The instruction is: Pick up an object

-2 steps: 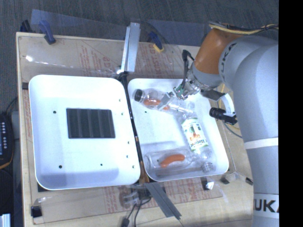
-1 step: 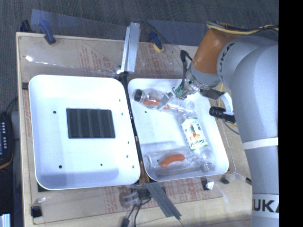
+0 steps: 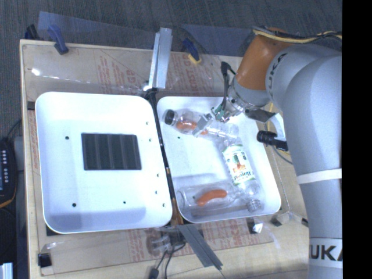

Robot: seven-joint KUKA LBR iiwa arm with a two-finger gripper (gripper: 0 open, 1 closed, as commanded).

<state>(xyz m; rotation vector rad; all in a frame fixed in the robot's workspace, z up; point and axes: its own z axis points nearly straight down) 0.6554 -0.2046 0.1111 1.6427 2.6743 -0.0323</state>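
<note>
In the camera view, much of the right side is taken up by the grey arm (image 3: 314, 127), which is cut off by the frame at the top and bottom, so its base is not seen. The gripper (image 3: 220, 114) is seen low over the far part of the right bin (image 3: 268, 173), beneath the orange band (image 3: 256, 68). Its fingertips are small and confused with the glare of clear plastic; how far they are parted cannot be told, and nothing can be made out as held between them.

Several clear bottles are lying in the right bin, and their outlines are hard to follow against the white floor. A small bottle with a dark cap (image 3: 180, 121) is lying at the far left of that bin, its long axis running left to right, the cap pointing left and an orange patch showing inside. A labelled bottle (image 3: 239, 166) is lying just near of the gripper, its long axis running far to near, slightly tilted, with a white, green and orange label. A third clear bottle (image 3: 218, 197) is lying along the near wall, roughly left to right, with an orange object (image 3: 211, 196) seen through it.

The left bin (image 3: 58, 156) is marked by a dark ribbed rectangle (image 3: 111, 151) on its floor. Both bins are carried by the table (image 3: 87, 68), to whose far edge blue clamps (image 3: 58, 40) are fixed.
</note>
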